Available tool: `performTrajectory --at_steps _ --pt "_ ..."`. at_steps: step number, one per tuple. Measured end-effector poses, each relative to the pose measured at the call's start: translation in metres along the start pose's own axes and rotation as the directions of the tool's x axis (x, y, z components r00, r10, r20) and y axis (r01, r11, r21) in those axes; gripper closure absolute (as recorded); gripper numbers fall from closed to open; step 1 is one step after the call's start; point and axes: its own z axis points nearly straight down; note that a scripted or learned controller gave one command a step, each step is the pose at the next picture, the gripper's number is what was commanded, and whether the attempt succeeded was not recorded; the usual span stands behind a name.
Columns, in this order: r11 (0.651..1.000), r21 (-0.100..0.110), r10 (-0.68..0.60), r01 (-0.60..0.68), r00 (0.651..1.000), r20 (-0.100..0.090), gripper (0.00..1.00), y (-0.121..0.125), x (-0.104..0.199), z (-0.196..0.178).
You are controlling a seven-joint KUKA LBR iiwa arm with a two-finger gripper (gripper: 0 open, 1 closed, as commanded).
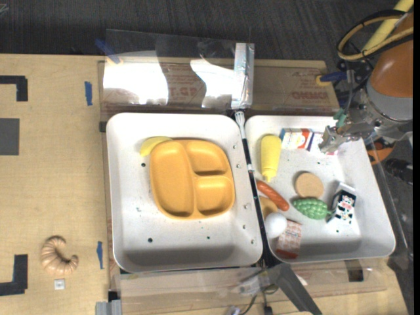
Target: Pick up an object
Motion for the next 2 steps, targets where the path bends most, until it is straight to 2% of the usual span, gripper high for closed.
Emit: performTrajectory --at_steps 1,2 --pt "0.911 0.011 0.412 -0.412 0.911 0.002 1.0 0.038 0.023 0.024" --pt "0.991 0.007 -0.131 0.131 0.991 -0.003 1.0 -0.014 0.004 -0.044"
